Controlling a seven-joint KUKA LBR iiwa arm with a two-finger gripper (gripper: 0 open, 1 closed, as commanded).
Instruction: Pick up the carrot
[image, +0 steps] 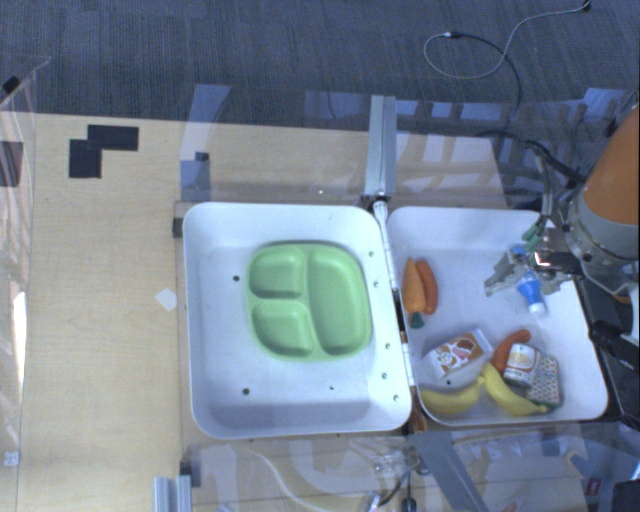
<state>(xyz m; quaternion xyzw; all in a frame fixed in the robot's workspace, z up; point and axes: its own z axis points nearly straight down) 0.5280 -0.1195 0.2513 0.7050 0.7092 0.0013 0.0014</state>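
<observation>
The carrot (414, 289) is orange with a small green stem end. It lies lengthwise against the left wall of the right bin (590, 350), with a redder, carrot-like piece (429, 285) right beside it. My gripper (522, 270) hangs over the right half of that bin, well to the right of the carrot and apart from it. A small blue and white object (531, 294) sits just under the gripper; I cannot tell whether it is held.
The left bin (215, 300) holds a green divided plate (305, 300). At the front of the right bin lie a snack packet (456, 356), two bananas (480, 397), a small can (520, 363) and a patterned pouch (545, 380). A metal divider (379, 150) runs behind the bins.
</observation>
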